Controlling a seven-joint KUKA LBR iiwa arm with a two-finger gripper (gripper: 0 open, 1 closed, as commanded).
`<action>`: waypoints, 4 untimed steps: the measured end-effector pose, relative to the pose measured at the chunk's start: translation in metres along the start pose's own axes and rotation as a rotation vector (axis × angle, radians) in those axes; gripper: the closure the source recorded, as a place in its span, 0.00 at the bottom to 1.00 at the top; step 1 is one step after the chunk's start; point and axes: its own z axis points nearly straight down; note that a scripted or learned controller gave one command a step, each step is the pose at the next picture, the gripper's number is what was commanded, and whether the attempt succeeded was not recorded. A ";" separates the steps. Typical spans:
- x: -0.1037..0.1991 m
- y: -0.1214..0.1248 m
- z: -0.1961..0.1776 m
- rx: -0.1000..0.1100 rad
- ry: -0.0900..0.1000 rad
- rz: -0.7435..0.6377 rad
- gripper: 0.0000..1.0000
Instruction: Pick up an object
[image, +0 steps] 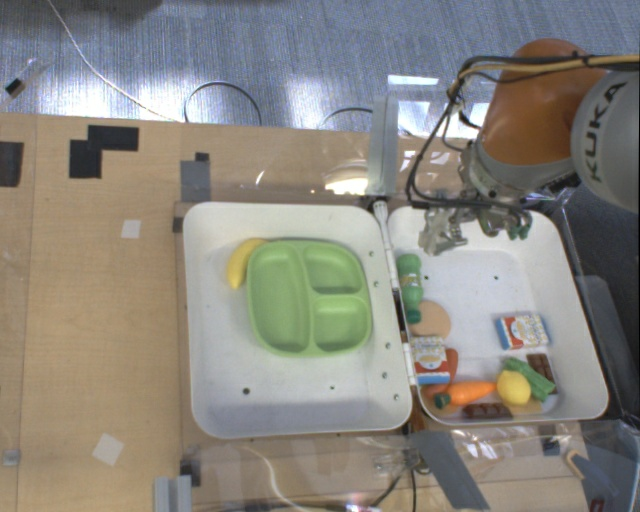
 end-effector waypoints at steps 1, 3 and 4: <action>0.035 -0.055 -0.017 0.000 0.006 -0.223 1.00; 0.068 -0.111 -0.018 -0.002 0.008 -0.171 1.00; 0.015 -0.147 -0.031 -0.001 0.005 -0.405 1.00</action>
